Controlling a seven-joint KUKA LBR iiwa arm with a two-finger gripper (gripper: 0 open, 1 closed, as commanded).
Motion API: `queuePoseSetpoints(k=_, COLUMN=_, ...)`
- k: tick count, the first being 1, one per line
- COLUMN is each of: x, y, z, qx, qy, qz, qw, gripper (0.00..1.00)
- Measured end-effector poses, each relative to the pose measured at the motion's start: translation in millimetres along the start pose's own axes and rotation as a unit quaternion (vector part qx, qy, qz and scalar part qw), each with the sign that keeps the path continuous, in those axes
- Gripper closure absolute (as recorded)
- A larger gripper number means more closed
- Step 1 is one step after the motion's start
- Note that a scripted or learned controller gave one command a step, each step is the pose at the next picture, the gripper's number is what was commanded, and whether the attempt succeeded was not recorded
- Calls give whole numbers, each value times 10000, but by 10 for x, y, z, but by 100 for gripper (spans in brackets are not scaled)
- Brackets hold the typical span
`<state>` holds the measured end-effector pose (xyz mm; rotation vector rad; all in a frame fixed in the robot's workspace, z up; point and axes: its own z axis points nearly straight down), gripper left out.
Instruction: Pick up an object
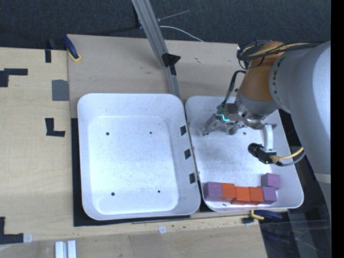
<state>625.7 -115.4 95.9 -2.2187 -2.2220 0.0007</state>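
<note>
Wooden bench (32, 144) carries two white bins. Left bin (131, 155) has nothing to grab. Right bin (242, 149) has its blocks packed along the 6 o'clock wall: purple block (214, 190), orange blocks (243, 193), more purple (270, 187) stacked at the 5 o'clock corner. Claw (217, 123) sits at the bin's 11 o'clock, well apart from them, nothing between its fingers; can't tell how far open. Judgement: blocks hugging the wall leave little finger clearance.

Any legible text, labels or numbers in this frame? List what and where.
None readable.
The black tape marks on the bench are plain shapes, not letters.
The black clips between the two bins carry no visible print.
The blocks in the right bin are plain purple and orange.
</note>
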Motion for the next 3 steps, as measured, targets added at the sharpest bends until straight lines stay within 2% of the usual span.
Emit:
queuePoseSetpoints(k=1, x=829, y=-49, z=-1014, qx=-42, qy=9, qz=-36, qw=10000, gripper=0)
queuePoseSetpoints(k=2, x=794, y=-67, z=-1057, qx=2, qy=3, qz=-15, qw=10000, gripper=100)
queuePoseSetpoints(k=3, x=1221, y=-1205, z=-948, qx=32, qy=2, qz=-2, qw=10000, gripper=100)
